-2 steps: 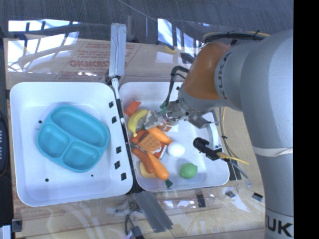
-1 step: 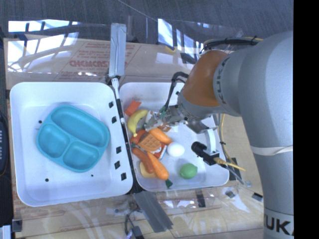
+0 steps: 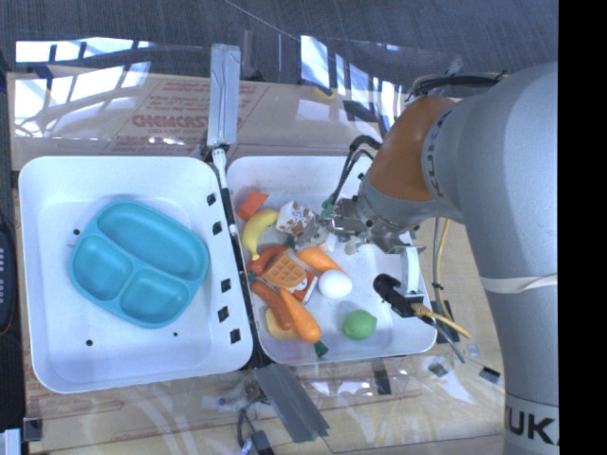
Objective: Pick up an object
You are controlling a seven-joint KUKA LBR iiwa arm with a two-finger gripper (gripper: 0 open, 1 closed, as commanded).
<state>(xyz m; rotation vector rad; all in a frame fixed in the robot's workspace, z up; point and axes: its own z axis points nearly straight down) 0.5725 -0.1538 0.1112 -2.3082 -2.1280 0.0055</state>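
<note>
The arm reached in from three o'clock, and its end effector (image 3: 334,218) hung low over the right bin (image 3: 379,173), at the upper edge of a heap of toy food. Whether it was released or clenched could not be told from this slanted view; nothing was plainly seen in its grasp.

The heap lay in the bin's left half. A banana (image 3: 256,227) sat at about ten o'clock of the pile, a white egg (image 3: 334,283) near the middle, a green ball (image 3: 359,324) at five o'clock, a long carrot (image 3: 294,315) at six o'clock, and a waffle piece (image 3: 285,272) between the banana and the egg. The left bin (image 3: 57,349) held a blue divided plate (image 3: 137,263).

These pieces looked like hollow plastic: light, stiff and smooth, so likely to slip or roll when pinched. The egg and ball would probably squirt sideways unless taken across their widest part. The carrot seemed the safer choice, gripped across its thick middle.
</note>
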